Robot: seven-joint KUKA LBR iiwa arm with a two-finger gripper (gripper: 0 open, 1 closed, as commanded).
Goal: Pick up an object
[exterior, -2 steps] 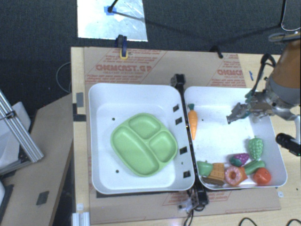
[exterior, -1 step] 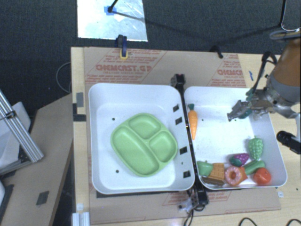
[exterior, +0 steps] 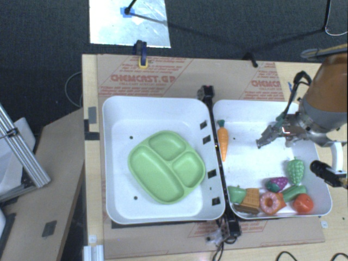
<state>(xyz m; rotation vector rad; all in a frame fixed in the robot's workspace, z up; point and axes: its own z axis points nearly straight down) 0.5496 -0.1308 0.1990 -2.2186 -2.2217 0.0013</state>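
My gripper (exterior: 267,140) hangs over the right bin (exterior: 244,116), in its upper middle, fingers pointing left and down with nothing seen between them. An orange toy carrot (exterior: 222,139) lies along the bin's left wall, a little left of the gripper. Along the bin's front edge sit a green piece (exterior: 236,192), a brown bread-like piece (exterior: 250,200), a pink donut (exterior: 269,202), a purple piece (exterior: 277,184), a green leafy vegetable (exterior: 296,171) and a red tomato (exterior: 303,202).
The left bin (exterior: 117,118) holds a light green divided plate (exterior: 166,166). A black clamp (exterior: 206,93) joins the bins at the back. The arm's orange band (exterior: 329,83) enters from the right.
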